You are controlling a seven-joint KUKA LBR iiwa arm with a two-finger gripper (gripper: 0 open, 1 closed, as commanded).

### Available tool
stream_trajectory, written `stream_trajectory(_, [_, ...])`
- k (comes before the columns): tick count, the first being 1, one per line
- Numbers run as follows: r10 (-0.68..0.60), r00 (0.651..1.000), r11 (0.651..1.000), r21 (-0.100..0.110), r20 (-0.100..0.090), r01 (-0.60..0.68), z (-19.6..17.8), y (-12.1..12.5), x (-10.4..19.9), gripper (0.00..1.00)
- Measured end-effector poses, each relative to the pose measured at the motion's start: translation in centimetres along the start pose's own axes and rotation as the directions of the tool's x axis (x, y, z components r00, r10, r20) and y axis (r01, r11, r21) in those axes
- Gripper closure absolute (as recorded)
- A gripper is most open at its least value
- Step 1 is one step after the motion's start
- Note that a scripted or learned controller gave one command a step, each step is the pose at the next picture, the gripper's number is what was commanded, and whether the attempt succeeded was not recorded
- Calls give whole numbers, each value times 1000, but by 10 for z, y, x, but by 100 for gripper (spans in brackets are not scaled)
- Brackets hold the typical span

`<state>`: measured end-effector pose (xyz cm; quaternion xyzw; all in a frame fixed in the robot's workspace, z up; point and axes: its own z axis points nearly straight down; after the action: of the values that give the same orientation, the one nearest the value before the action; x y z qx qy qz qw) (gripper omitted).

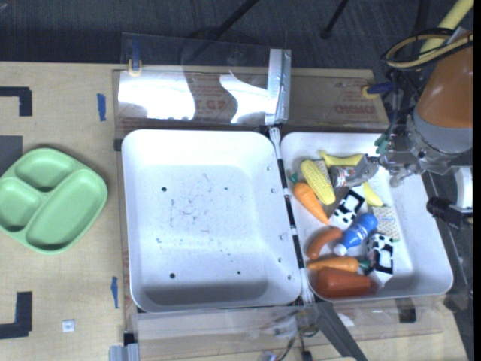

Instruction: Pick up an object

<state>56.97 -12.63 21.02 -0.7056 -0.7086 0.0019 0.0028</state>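
Note:
The right white bin (421,224) holds several toy foods. A yellow corn cob (318,180) lies at its upper left, beside an orange carrot (310,200). A yellow banana (340,159) rests near the back wall. A blue bottle (358,232) sits mid-bin between black-and-white patterned pieces (347,205). An orange sausage (323,241), a second carrot (334,263) and a red-brown sausage (344,281) lie at the front. My gripper (359,171) reaches in from the right, low over the bin's back part, against a small silver-and-red object (342,177) next to the corn.
The left white bin (150,156) sits beside the right one, sharing a middle rim. A green divided plate (49,198) lies on the bench at the far left. A clear panel (203,89) stands behind the bins. Cables and the arm's orange band (449,89) occupy the right.

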Motion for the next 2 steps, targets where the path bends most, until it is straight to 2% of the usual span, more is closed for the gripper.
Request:
stream_trajectory(1, [104, 995, 995, -8, 1, -104, -109, 9, 22, 0])
stream_trajectory(2, [109, 994, 994, -6, 0, -109, 6, -16, -12, 0])
